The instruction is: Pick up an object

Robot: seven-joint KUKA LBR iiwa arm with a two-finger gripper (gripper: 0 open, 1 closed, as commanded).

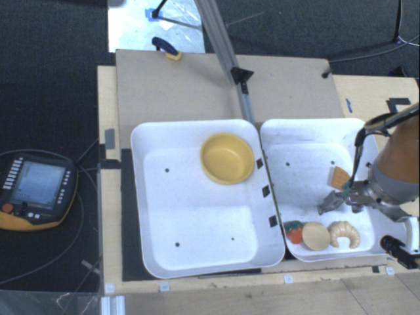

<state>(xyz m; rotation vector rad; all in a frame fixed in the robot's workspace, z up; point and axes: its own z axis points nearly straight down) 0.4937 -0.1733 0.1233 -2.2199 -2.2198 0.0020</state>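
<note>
Nearest, along front wall of right bin (pixel 314 131): three small items in a row — red-and-green piece (pixel 293 230), round tan disc (pixel 315 236), pale croissant-shaped piece (pixel 345 233). Disc touching both neighbours, all crowded against front rim. Any of these a candidate for the pick.

Just behind them: gripper (pixel 331 203) low over bin floor, pointing left, dark fingers apparently close together with nothing seen between them. Too small and dark to be sure; cannot tell open from closed. Grey arm (pixel 398 169) with orange band entering from right edge.

Slightly farther: small orange wedge (pixel 339 176) lying alone on bin floor, near gripper, clear of other items. Probably easiest target: isolated, no neighbours to jam fingers. For front cluster, better to approach from above with fingers spread across croissant's narrow span, avoiding bin wall.

Left bin (pixel 197 241): yellow bowl (pixel 227 158) upright near far right corner.

Beyond: tan board (pixel 184 87) under bins, slanted metal pole (pixel 220 35) with black clamp, yellow-and-blue clamp (pixel 165 47) at board's far edge. Dark carpet (pixel 52 58) around bench; teach pendant (pixel 36 190) with lit screen at left.
</note>
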